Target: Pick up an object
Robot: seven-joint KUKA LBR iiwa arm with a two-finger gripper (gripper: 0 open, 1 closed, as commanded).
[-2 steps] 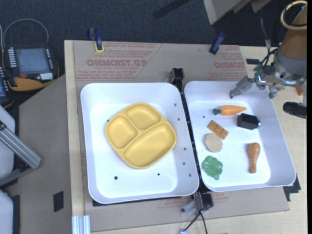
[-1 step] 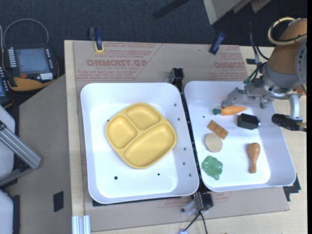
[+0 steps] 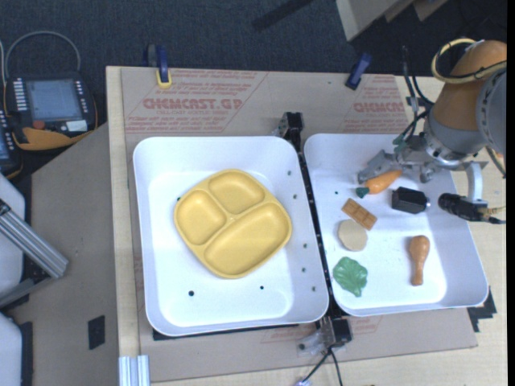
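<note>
Camera view is looking down on a brown board (image 3: 241, 103) with red lettering, clamped at its far edge and sitting over dark carpet, with a grey pendant with a screen (image 3: 50, 107) lying off to the far left. Two white bins are sitting side by side on it. I am reaching in from the right, my grey arm (image 3: 471, 95) with its orange band hanging over the far right corner of the right bin (image 3: 459, 292), wrist bent down toward the tray floor. My gripper (image 3: 394, 167) is sitting low at the bin's far side, just above the orange carrot (image 3: 380, 182); how wide I am standing, I cannot tell from this angle. In the left bin (image 3: 157, 215) a yellow divided plate (image 3: 233, 223) is lying near the middle, its three sections bare. In the right bin, a black block (image 3: 409, 199) is lying just right of the carrot, a brown wafer (image 3: 359, 213) and a round beige biscuit (image 3: 352, 236) are sitting nearer, a green leafy piece (image 3: 351, 273) nearest, and a brown drumstick (image 3: 418, 257) to the right.
</note>
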